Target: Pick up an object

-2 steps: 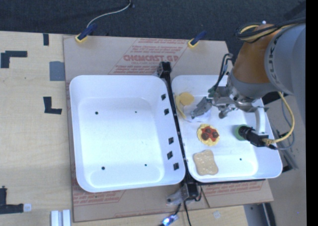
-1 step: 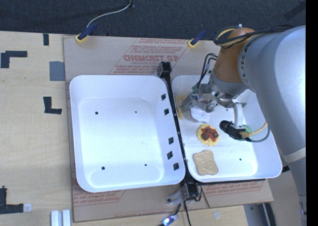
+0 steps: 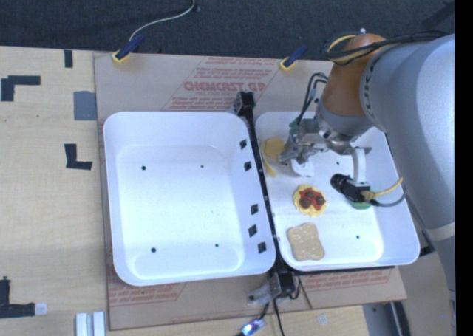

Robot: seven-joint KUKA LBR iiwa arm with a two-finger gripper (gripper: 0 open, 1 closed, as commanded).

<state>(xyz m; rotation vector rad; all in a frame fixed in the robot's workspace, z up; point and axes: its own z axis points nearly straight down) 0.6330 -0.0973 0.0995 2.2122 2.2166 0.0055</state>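
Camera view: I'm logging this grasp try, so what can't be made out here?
- Pincer: its fingertips are blurred, too small to judge.
- Yellow object in the right bin: partly hidden by the pincer; contact unclear.
- Arm: cut off by the right edge.

You see gripper (image 3: 297, 151) low in right bin (image 3: 384, 249), beside yellow piece (image 3: 273, 148). Pizza toy (image 3: 310, 199), toast toy (image 3: 305, 241) lie nearby. Left bin (image 3: 118, 179) beside it.

Faint red print on the cardboard sheet (image 3: 214, 85), not clearly readable.
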